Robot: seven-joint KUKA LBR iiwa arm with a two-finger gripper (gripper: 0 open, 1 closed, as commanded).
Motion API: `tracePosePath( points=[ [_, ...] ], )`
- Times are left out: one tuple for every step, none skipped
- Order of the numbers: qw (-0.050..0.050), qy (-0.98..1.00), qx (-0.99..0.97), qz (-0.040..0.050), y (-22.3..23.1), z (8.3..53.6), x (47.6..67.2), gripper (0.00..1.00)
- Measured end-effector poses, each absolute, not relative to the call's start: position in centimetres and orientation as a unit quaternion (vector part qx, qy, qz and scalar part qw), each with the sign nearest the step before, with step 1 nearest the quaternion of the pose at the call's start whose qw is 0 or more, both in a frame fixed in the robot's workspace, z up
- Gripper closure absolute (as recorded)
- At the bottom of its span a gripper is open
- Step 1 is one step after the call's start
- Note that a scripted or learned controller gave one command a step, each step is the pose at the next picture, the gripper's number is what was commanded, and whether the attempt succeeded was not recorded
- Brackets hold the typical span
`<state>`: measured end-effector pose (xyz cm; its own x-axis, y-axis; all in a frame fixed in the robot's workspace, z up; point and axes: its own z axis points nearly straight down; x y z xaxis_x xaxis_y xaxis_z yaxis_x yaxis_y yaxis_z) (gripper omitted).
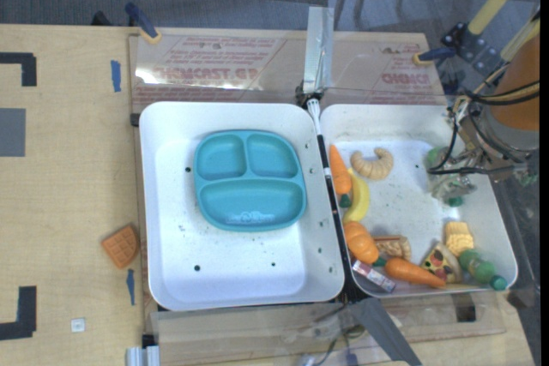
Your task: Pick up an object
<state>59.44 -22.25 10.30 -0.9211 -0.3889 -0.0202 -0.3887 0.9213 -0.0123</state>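
My gripper (451,183) hangs low over the right side of the right bin (403,126), reaching in from the right with cables around it. A small green object (437,158) lies just to its left, partly hidden by the wrist. Toy food lies along the bin's left and front: an upright carrot (340,171), a croissant (374,163), a banana (361,201), an orange piece (360,243), another carrot (415,273), a pizza slice (440,261) and a corn cob (459,236). None of these touches the gripper.
The left bin (171,210) holds a blue divided plate (250,181). A waffle toy (121,246) lies on the wooden bench to the left of the bins. A green bottle-like toy (485,272) sits in the right bin's front right corner.
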Motion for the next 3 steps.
tracePosePath(
  points=[
    [0.010,0.980,-0.198,-0.0036,-22.2,10.2,59.4,0.00],
    [0.004,0.986,-0.166,-0.0012,-19.6,8.9,58.8,0.00],
    [0.006,0.989,-0.144,-0.0014,-20.0,8.8,62.0,0.00]
  ],
)
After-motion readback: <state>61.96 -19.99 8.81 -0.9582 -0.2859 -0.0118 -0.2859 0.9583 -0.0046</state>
